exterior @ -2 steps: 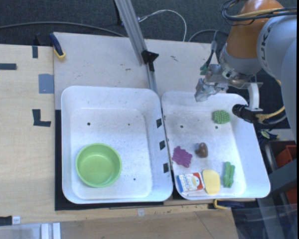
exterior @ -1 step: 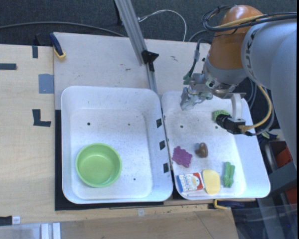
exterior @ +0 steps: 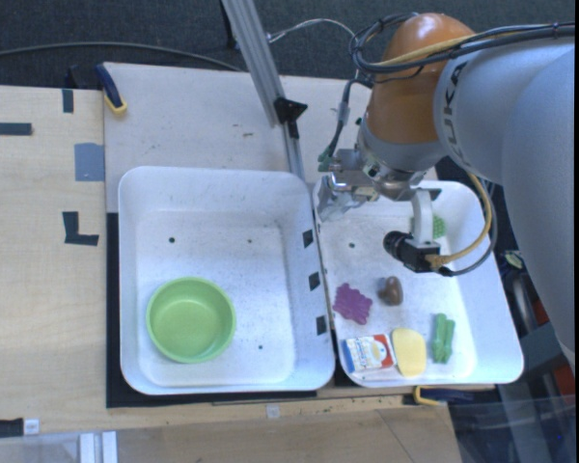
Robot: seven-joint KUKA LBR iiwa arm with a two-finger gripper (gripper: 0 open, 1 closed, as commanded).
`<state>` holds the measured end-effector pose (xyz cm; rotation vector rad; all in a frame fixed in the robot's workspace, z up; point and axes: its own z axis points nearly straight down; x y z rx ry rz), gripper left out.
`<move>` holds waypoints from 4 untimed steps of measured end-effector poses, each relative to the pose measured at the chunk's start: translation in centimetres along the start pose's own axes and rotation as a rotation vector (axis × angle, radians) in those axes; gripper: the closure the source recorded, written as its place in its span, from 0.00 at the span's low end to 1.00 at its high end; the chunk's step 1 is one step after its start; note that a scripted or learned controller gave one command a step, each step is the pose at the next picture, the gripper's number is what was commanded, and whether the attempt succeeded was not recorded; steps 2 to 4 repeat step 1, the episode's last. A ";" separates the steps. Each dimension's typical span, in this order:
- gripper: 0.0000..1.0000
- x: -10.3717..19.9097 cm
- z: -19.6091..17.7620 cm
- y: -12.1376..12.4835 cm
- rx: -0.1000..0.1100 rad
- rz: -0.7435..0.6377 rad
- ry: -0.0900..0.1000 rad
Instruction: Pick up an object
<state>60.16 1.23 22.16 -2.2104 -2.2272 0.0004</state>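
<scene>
1. One pale wooden worktop (exterior: 39,258) fills the left of the frame, with several dark tape marks on it and one blue-and-yellow clamp (exterior: 111,89) at the upper left.
2. Two shallow white plastic bins sit side by side: the left bin (exterior: 135,186) in the middle of the frame, the right bin (exterior: 492,350) at centre right.
3. One round lime-green plastic bowl (exterior: 191,318) stands upright in the lower left corner of the left bin.
4. One slanted grey metal strut (exterior: 254,46) runs from the top centre down to the wall between the bins.
5. In the right bin, five small things cluster along its lower part: one purple knobbly piece (exterior: 352,303), one small brown rounded lump (exterior: 392,290), one red-and-white flat packet (exterior: 369,353), one yellow oval piece (exterior: 409,351) touching the packet's right side, and one green elongated piece (exterior: 443,338) just beside the yellow one.
6. One more small green thing (exterior: 438,227) lies higher up, partly hidden behind the arm.
7. One grey arm with an orange band (exterior: 415,61) reaches in from the upper right; its pincer (exterior: 334,201) is above the right bin's upper left corner, and I cannot tell how wide it stands.
</scene>
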 end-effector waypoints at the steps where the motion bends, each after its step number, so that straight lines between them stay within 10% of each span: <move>1: 1.00 5.9 -0.6 -2.5 0.001 -0.001 0.000; 4: 1.00 5.9 -0.6 -2.5 0.001 -0.001 0.000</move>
